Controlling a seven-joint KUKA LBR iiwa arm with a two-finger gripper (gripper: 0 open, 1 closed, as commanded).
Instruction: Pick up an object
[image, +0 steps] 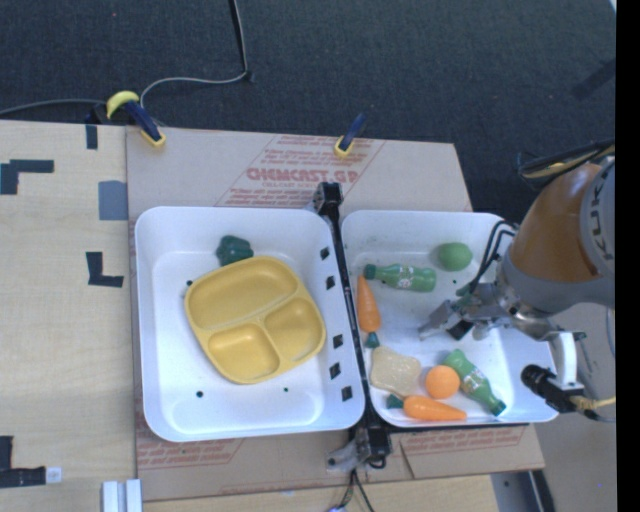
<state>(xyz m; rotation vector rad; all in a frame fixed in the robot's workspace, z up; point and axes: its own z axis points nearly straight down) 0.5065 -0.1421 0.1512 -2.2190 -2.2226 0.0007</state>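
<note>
The gripper (447, 325) hangs low over the right bin (487, 222), its jaws spread apart and grasping nothing; bare white floor shows between them. No object is named, so the nearest candidates count. A green bottle (476, 381) lies just at 5 o'clock of the jaws, touching an orange ball (442, 381) at its 9 o'clock. To do this step well, I would take the ball or the bottle, centre the jaws over it and straddle its narrow width before closing (a slanted bottle wants the jaws turned across its long axis).

The bottle is green plastic with a pale label, lying flat and tilted; the ball is smooth and round, likely to roll. A carrot (434, 408) lies at 6 o'clock, near the bin's front wall.
</note>
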